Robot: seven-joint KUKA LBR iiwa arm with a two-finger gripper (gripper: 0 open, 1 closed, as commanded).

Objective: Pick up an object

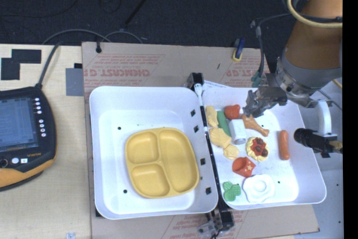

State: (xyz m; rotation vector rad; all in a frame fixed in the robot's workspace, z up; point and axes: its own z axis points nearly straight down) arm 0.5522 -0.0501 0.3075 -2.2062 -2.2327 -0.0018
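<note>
Single fixed overhead camera, angled down on both white bins (pixel 106 120), arm (pixel 313 31) from right.

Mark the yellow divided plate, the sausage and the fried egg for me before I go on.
yellow divided plate (pixel 162 162), camera view, on the ridge where its compartments meet, in the left bin.
sausage (pixel 284 144), camera view, middle of its red body, in the right bin.
fried egg (pixel 259 187), camera view, on the white, near the yolk.

The right bin (pixel 313 176) holds a heap of toy food: a pale corn cob (pixel 211 116) and a green piece (pixel 224 122) by its left wall, an orange drumstick (pixel 255 125) in the middle, a red sausage (pixel 284 144) well to the right, a small pizza (pixel 258 148), a fried egg (pixel 258 187) and a green leaf (pixel 231 191) near the front.
</note>
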